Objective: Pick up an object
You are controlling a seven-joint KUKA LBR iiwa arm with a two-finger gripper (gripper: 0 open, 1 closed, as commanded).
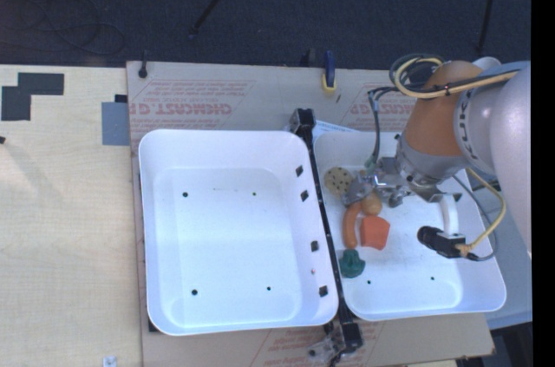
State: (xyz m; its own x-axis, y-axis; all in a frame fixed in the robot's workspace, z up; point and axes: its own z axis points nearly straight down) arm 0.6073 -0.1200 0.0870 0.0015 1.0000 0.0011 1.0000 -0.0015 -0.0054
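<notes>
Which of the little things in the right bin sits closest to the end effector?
The small tan ball. It lies right under the end effector, above the orange block. The speckled disc and the green piece lie farther off.

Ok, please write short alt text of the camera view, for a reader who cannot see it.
A grey robot arm's gripper hangs low over small objects in the right white bin: an orange block, a green piece, a tan speckled disc. The left white bin lies beside it.
</notes>
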